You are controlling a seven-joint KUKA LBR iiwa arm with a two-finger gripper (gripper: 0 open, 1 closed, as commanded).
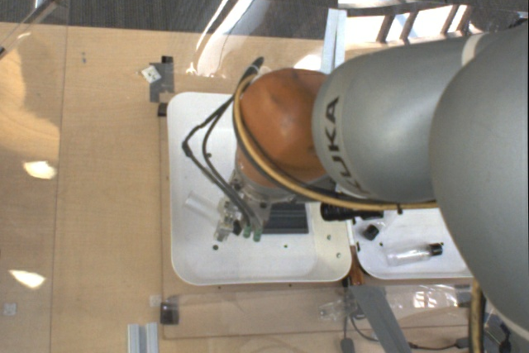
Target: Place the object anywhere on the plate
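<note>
My gripper (pixel 231 226) hangs low over the left white bin (pixel 190 260), near its front left part, under the orange wrist band (pixel 277 124). A small clear, pale object (pixel 197 205) lies on the bin floor just left of the gripper; whether they touch is unclear. The big grey arm (pixel 413 120) covers the right part of this bin and most of the right bin.
In the right bin (pixel 372 264) lie a clear tube with a dark tip (pixel 412 254) and a small black piece (pixel 369 231). Black cables (pixel 202 149) loop out left of the wrist. A black clamp (pixel 163 83) sits at the left bin's far corner, with bare wooden bench (pixel 83 178) to the left.
</note>
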